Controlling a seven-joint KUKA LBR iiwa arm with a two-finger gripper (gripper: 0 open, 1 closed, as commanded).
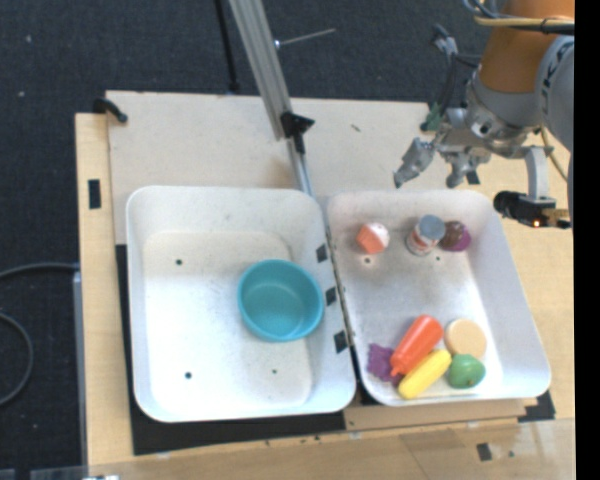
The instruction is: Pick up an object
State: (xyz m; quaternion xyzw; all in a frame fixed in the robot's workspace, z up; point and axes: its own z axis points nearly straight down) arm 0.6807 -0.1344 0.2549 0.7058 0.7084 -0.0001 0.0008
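Pincer [438, 168] hovering beyond right bin [515, 298], fingers spread, gripping nothing. Carrot [417, 341] lying near the bin's front corner: likely light, rigid, slick plastic; gripping across its middle looks best.

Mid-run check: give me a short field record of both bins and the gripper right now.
left bin: one round teal plastic bowl, upright
right bin: far side, orange-and-white ball, small grey-capped jar, dark purple piece; near corner, orange carrot, yellow banana, green round fruit, tan disc, purple piece
gripper: above the right bin's far rim, nothing held
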